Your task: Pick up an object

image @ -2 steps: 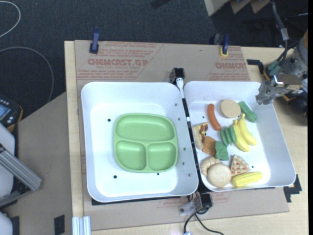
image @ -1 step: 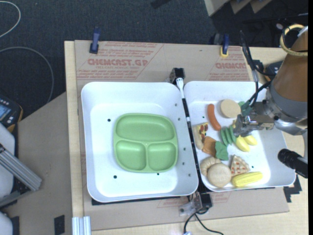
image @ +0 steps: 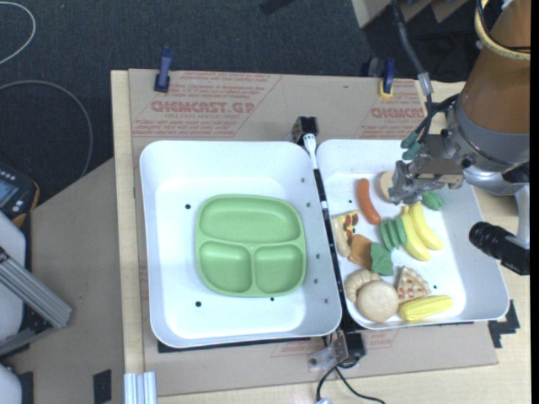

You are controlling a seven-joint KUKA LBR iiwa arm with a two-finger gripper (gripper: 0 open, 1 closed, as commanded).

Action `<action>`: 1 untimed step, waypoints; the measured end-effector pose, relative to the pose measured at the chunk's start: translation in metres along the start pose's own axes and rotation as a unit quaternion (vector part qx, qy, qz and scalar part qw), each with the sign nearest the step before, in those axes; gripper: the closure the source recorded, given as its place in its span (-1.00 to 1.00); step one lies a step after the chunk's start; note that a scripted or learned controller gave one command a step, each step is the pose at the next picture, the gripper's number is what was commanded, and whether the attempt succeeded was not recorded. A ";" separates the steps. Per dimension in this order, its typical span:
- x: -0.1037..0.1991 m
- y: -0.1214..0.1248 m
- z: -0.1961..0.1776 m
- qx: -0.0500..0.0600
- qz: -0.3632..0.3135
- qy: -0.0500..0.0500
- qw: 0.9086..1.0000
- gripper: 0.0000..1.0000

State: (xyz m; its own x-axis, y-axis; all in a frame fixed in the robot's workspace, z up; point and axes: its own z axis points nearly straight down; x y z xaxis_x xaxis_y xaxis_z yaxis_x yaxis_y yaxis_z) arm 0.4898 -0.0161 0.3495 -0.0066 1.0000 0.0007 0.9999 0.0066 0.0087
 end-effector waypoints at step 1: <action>0.047 -0.003 -0.004 0.003 0.001 0.000 1.000 1.00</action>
